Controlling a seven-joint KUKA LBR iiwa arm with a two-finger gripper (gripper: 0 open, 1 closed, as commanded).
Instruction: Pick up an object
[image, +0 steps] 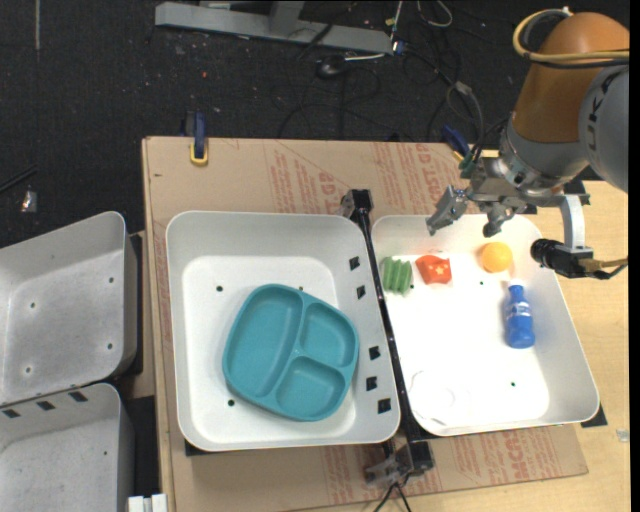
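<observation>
Orange fruit: right bin, far side, beside red piece.
Gripper: above it, fingers apart, nothing between them.
Approach: centre over fruit, descend straight, close gently; round shape probably rolls.

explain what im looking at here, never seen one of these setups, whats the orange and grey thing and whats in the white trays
The orange and grey thing is a robot arm reaching in from the right. At its end is a two-finger gripper, its tool for picking things up; the fingers look spread, with nothing between them, and it hangs above the far edge of the right tray.

The one picture comes from a fixed camera above the bench, looking down at a slant.

Two shallow white bins sit side by side on a board. The left bin holds a teal divided plate. The right bin holds four small things: a green item, a red item, an orange ball-like item and a blue bottle.
</observation>
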